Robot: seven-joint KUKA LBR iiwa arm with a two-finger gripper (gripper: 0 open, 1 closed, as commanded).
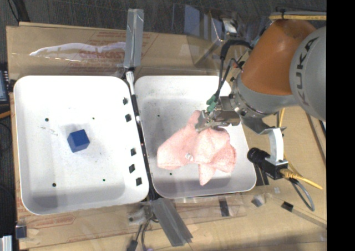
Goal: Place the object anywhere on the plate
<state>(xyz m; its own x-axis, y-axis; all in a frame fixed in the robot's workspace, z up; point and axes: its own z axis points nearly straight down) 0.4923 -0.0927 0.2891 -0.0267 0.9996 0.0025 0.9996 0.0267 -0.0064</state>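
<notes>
A crumpled pink cloth (197,149) lies in the right white bin (166,91), spread toward its front right corner. Its upper corner is drawn up to a peak at my gripper (211,119), which reaches in from the right and is shut on that corner. The wrist and the grey arm with the orange band (272,61) hang over the bin's right side. A small blue cube (79,140) sits alone on the floor of the left white bin (33,105), far from the gripper.
A row of black clips (135,150) runs along the wall between the two bins. Cables and a black fitting (266,161) lie on the bench just right of the right bin. Cardboard with a plastic sheet (77,50) lies behind the bins.
</notes>
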